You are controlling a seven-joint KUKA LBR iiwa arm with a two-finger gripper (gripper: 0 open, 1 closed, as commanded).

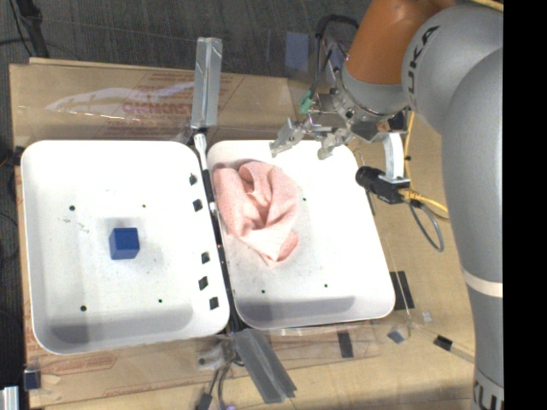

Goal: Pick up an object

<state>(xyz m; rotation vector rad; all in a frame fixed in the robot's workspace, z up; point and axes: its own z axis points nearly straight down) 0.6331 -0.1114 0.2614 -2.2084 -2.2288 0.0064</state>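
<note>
Camera view: the gripper [305, 140] hangs above the upper edge of the right bin [363, 267], its two fingers spread apart with nothing between them. A crumpled pink cloth [258, 207] lies in that bin's upper left part, just below and left of the fingertips, apart from them. A blue cube [125, 243] sits in the left bin [51, 178], far left of the gripper.

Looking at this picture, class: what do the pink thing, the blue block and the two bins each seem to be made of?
Pink thing: soft cloth, matte, likely a towel; it lies crumpled in folds.
Blue block: rigid with crisp edges and even colour; plastic, foam or painted wood, hard to tell which.
Left bin and right bin: smooth white moulded plastic, by their rounded corners and faint sheen.
</note>
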